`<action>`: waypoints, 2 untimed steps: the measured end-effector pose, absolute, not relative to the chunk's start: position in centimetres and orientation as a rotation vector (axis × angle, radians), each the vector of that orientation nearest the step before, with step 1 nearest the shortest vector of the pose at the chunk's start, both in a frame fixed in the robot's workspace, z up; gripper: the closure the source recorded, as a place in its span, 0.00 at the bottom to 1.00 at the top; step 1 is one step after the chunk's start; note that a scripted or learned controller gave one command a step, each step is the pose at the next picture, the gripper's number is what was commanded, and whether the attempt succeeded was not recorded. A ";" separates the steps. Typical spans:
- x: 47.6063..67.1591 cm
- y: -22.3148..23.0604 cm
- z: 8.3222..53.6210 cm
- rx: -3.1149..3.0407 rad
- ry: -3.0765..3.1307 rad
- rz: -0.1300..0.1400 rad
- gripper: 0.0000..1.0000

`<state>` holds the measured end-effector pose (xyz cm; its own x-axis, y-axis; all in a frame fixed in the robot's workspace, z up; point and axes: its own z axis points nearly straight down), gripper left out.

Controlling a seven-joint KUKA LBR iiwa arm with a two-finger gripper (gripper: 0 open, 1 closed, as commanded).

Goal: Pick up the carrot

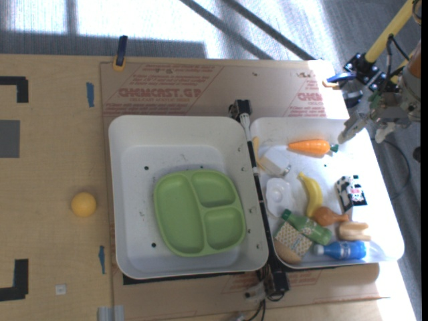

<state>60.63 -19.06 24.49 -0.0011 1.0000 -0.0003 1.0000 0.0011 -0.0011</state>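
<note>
Gripper (348,134) hangs at the right of the frame, just beside the carrot (309,148) in the right bin (388,209). Its opening cannot be told. It could slide off the round carrot.

Tray (198,212) in left bin (127,179), carrot (309,147) behind banana (311,192) in right bin (374,179)

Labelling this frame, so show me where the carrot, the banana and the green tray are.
carrot (309,148), camera view, middle of its orange body.
banana (312,194), camera view, middle of its curve.
green tray (175,212), camera view, floor of its large compartment.
</note>
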 end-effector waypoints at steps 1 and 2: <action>66.8 -18.4 9.7 -2.145 -2.295 -0.004 0.00; 62.5 -18.9 8.9 -2.247 -2.200 -0.006 0.00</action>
